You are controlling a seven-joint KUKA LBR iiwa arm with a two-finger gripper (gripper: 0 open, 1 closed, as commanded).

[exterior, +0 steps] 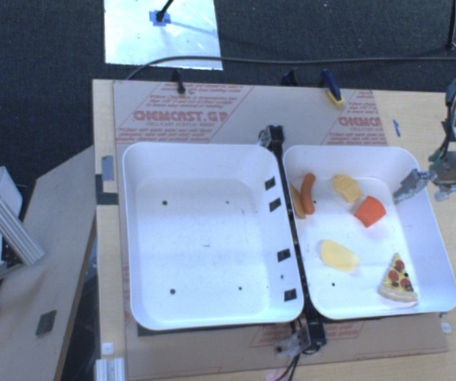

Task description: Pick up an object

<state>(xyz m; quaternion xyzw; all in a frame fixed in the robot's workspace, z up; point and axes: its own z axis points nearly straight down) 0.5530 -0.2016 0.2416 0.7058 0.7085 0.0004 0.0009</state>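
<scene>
Pizza slice (397, 279): you find this toy wedge nearest the camera, at about 5 o'clock in the right bin (438, 240), close to the front right corner.
Yellow piece (338, 255): look near 7 o'clock in the same bin; it is pale, rounded and lies flat.
Orange block (369, 211): you see it a little above the bin's centre, toward 1 o'clock, just beside the ridged yellow item.
Ridged yellow item (346, 187): at about 12 o'clock, near the far wall.
Hot dog (304, 196): at 10 o'clock, a reddish sausage lying against a tan bun, close to the divide between the bins.
Left bin (204, 236): at 9 o'clock of the right one, their walls touching.
Gripper (410, 186): you find it at about 2 o'clock, over the right bin's far right rim; nothing sits between its fingers, and you cannot tell how far apart they stand.
Surface (109, 276): tan board under both bins.
</scene>
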